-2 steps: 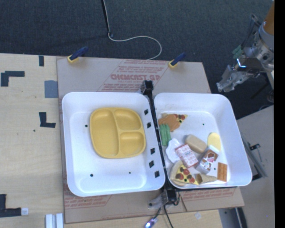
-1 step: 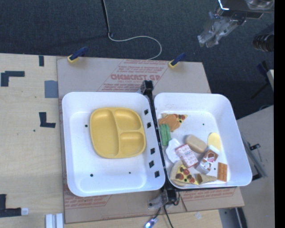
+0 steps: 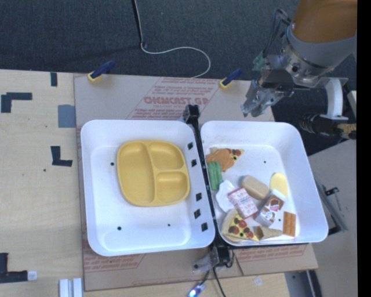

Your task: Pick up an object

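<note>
**Gripper above the right bin, toy food untouched**

Nearest to the camera, at the lower edge of the right bin (image 3: 307, 174), a pizza slice (image 3: 239, 226) with red dots was seen, and just beside it a small cracker-like piece (image 3: 289, 224) in orange. A little above them a red and white packet (image 3: 243, 202) and a small printed carton (image 3: 269, 212) were lying close together. A beige bread roll (image 3: 255, 187) was placed near the middle of this bin, and a pale yellow piece (image 3: 279, 184) was just to the right of it. Toward the left wall of the bin a green item (image 3: 214, 175) was noticed, and above it an orange piece with dots (image 3: 224, 156). All these objects were gathered in the lower left part of the right bin, several of them touching.

In the left bin (image 3: 98, 191) a yellow divided plate (image 3: 153, 172) was lying flat, with three compartments, near the centre.

The gripper (image 3: 255, 104) was seen in the upper right of the frame, above the top edge of the right bin and well apart from the objects. Nothing could be seen between its fingers; how far they were opened could not be told, because they were dark and blurred against the background. The orange band (image 3: 323, 17) of the arm was visible at the top right corner.

A white cable (image 3: 174, 52) was lying on the dark surface at the top centre.
</note>
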